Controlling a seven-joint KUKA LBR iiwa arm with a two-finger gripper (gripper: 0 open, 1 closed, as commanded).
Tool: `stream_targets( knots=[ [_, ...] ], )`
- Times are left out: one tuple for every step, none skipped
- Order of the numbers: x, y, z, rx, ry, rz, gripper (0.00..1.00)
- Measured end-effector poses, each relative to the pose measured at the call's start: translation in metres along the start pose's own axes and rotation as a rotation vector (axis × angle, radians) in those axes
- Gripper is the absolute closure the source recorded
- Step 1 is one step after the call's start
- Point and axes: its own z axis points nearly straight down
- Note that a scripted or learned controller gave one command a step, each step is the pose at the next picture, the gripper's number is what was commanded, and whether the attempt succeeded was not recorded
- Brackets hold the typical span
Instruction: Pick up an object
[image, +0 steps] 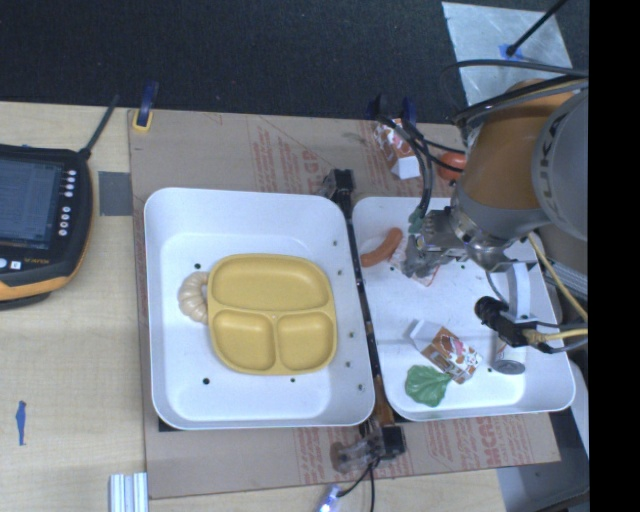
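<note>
The right bin (540, 395) holds a reddish sausage (381, 247) near its far left corner, a small printed carton (444, 351) in the middle and a green leafy piece (427, 385) at the near side. My gripper (425, 258) reaches down into this bin from the right, its tip low just right of the sausage. The wrist and orange-banded arm (510, 165) cover the bin's far right part. Nothing is seen between the fingers.
The left bin (180, 390) carries a yellow three-compartment plate (270, 312) with a tan bread-like piece (192, 296) tucked at its left edge. A teach pendant (35, 220) lies on the bench at far left. Cables run along the right bin's right side.
</note>
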Motion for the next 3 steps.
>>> stream_targets(
  knots=[
    [0.0,0.0,0.0,0.0,0.0,0.0,0.0],
    [-0.022,0.059,0.0,0.0,-0.001,0.0,0.0],
    [-0.052,0.071,0.096,-0.009,-0.004,-0.001,0.0]
  ],
)
